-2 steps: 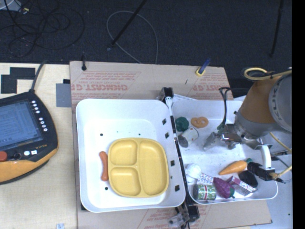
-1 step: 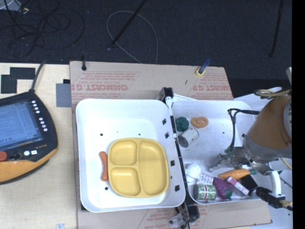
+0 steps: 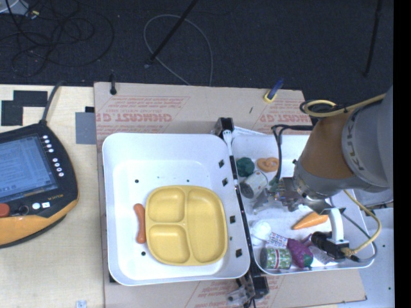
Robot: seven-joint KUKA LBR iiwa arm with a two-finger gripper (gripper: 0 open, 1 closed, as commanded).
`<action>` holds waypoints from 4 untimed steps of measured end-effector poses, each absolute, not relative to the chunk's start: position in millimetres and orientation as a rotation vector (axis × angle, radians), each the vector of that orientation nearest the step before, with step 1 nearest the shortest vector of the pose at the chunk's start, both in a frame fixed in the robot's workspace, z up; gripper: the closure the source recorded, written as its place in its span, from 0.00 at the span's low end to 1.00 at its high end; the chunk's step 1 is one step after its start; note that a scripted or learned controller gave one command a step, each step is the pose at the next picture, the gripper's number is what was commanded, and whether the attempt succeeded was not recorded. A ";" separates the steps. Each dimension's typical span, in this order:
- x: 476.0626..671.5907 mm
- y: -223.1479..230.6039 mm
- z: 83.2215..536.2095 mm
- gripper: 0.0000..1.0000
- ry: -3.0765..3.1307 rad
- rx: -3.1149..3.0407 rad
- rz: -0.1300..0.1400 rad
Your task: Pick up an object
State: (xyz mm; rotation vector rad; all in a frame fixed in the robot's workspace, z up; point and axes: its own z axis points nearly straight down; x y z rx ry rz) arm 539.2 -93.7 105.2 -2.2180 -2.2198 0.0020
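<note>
The gripper (image 3: 273, 194) is down in the right bin (image 3: 292, 145), reaching in from the right under the arm (image 3: 334, 156) with its orange band; whether it is spread or closed, and whether it has hold of anything, I cannot tell (the metal parts blur together there). Touching or just left of it lies a grey cup-like object (image 3: 255, 182) on its side. Above and left of the gripper sits a dark green ball (image 3: 244, 166), and just above it a small orange ring-shaped piece (image 3: 268, 165). To its lower right lies a carrot (image 3: 309, 221). Below it are a white lump (image 3: 261, 230), a small can with a green label (image 3: 277, 258) and a purple toy (image 3: 299, 251). Well to the left, in the left bin (image 3: 122, 165), a yellow divided plate (image 3: 186, 225) rests beside an orange sausage-shaped toy (image 3: 139, 222).
</note>
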 end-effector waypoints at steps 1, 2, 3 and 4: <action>607.4 -85.7 87.1 0.00 -2.221 -2.219 0.003; 643.4 -84.7 87.4 0.00 -2.221 -2.219 0.003; 643.5 -98.4 87.6 0.00 -2.221 -2.220 0.003; 643.5 -97.9 98.0 1.00 -2.223 -2.215 0.006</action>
